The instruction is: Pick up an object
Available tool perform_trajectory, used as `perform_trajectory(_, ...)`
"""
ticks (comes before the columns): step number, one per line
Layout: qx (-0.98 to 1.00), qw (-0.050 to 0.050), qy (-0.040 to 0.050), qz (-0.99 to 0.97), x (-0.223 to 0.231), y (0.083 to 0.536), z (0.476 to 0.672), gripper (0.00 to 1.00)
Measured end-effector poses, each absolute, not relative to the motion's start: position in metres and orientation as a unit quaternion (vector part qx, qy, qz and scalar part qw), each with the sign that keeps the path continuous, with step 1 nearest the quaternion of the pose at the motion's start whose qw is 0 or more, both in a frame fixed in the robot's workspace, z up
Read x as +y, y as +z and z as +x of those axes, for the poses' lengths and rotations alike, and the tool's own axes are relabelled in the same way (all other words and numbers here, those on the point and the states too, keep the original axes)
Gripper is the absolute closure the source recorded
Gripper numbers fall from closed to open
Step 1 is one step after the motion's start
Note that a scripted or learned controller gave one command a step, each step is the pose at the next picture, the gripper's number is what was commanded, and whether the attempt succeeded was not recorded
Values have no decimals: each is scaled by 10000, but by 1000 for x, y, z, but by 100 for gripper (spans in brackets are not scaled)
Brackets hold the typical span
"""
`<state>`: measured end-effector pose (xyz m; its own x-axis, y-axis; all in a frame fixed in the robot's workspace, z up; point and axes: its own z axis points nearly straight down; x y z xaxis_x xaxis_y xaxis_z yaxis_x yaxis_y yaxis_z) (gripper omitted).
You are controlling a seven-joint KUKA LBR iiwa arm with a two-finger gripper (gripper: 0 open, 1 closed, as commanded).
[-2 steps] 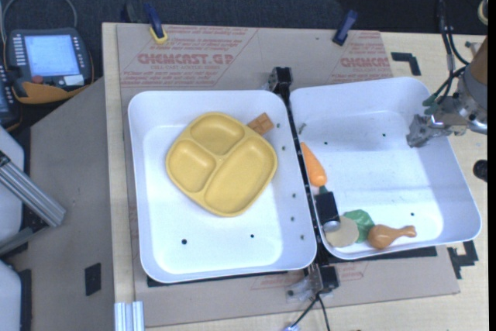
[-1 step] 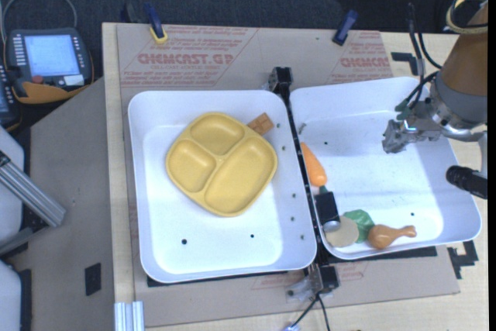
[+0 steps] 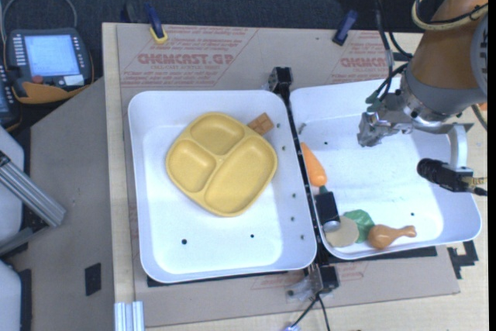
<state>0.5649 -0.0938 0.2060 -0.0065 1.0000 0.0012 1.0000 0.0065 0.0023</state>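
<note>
My gripper (image 3: 373,131) hangs over the upper middle of the right bin (image 3: 403,101), pointing left, with nothing visible between its fingers. An orange carrot (image 3: 313,164) lies along the right bin's left wall, below and left of the gripper. At the bin's front left sit a black block (image 3: 326,206), a tan round piece (image 3: 342,232), a green item (image 3: 359,219) and a brown drumstick-shaped toy (image 3: 390,233). In the left bin (image 3: 155,190) rests a yellow divided plate (image 3: 222,163) with a small brown block (image 3: 260,123) at its upper right edge.
The arm's grey body with its orange band (image 3: 453,35) fills the upper right over the right bin. A black cylindrical part (image 3: 442,174) juts over that bin's right side. Clamps sit at the divider between bins (image 3: 280,78). A teach pendant (image 3: 48,62) lies off the bench at left.
</note>
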Motion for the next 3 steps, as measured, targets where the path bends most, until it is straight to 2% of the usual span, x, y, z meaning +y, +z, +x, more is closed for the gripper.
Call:
perform_trajectory(1,7092,8,16,7050,-42,221,564,100)
perform_trajectory(2,7084,-15,-5,7058,12,212,556,100)
perform_trajectory(3,7089,0,9,7053,61,227,546,100)
